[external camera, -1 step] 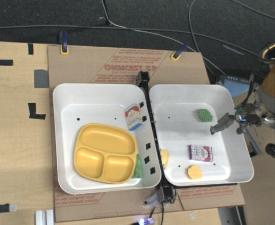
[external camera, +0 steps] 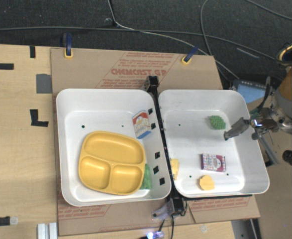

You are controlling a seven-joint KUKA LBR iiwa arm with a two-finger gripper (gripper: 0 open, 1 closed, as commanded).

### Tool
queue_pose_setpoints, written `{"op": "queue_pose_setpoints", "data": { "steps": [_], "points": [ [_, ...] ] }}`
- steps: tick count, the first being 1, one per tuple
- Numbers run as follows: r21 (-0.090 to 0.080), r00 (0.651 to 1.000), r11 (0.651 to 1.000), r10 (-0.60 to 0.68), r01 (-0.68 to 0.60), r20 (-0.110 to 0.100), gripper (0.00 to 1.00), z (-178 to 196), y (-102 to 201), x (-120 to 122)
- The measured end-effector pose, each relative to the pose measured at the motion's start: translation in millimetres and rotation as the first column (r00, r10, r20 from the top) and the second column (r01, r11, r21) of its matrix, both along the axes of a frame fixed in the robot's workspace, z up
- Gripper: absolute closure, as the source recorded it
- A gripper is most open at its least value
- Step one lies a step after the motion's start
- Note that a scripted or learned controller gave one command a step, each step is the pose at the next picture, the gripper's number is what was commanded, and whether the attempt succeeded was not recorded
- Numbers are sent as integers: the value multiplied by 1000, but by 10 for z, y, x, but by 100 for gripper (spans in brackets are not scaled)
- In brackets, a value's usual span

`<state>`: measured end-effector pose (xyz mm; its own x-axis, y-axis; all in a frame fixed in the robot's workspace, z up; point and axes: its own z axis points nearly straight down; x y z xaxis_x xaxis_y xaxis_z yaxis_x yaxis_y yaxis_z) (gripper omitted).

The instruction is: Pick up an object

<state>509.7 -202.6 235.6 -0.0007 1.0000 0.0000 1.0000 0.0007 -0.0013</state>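
Gripper [external camera: 234, 131]: over right bin's [external camera: 250, 183] right edge, can't tell its grip.
Nearest thing: green ball [external camera: 217, 121], just left.

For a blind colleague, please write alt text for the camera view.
The claw hovers at the right bin's right edge, near a green ball, a purple packet and a yellow block. The left bin holds a yellow divided tray and a small carton.

End effector [external camera: 234, 131] hovers over right bin [external camera: 195, 99], beside green object [external camera: 217, 121].
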Motion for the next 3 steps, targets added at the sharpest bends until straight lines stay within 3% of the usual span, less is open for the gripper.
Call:
{"op": "queue_pose_setpoints", "data": {
  "steps": [3],
  "points": [
    [0,1000,1000,-1,1,4,0,-1490,12,90]
  ]
}}
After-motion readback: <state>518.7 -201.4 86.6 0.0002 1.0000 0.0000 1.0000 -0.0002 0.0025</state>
